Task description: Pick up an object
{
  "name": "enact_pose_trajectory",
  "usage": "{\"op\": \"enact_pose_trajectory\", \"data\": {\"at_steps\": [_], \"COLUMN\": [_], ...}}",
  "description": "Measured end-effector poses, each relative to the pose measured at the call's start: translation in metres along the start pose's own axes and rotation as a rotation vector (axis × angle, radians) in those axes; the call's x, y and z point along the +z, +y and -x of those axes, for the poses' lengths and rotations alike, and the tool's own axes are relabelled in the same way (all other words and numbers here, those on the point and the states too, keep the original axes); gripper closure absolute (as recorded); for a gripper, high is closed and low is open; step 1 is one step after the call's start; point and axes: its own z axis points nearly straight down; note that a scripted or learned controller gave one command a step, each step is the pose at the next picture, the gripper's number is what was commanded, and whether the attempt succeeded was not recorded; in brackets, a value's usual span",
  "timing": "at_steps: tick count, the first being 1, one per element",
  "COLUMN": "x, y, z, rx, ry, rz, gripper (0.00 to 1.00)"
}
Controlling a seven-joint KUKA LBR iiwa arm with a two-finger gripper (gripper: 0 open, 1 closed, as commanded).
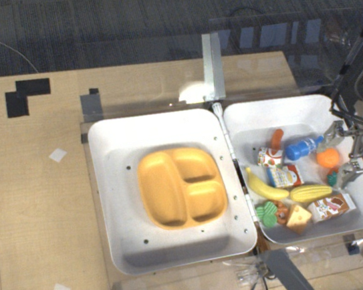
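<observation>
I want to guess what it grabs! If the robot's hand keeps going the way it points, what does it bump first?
Probably the orange ball: the hand points left at it, though depth is unclear.

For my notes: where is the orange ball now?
The orange ball lies in the right bin, near its right wall, right of the blue bottle and beside the gripper.

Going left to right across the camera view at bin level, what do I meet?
Yellow divided tray in the left bin → banana → blue bottle → orange ball → hand at the right bin's right side.
</observation>
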Motion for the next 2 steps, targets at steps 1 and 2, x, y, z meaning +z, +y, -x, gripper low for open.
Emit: {"op": "enact_pose_trajectory", "data": {"at_steps": [1,2], "x": [0.124,0.112], "y": [-0.008,-0.006], "z": [0.041,0.043], "rx": [0.205,0.197], "ry": [-0.005,-0.012], "rz": [-0.001,-0.002], "gripper": [0.0,1.0]}}
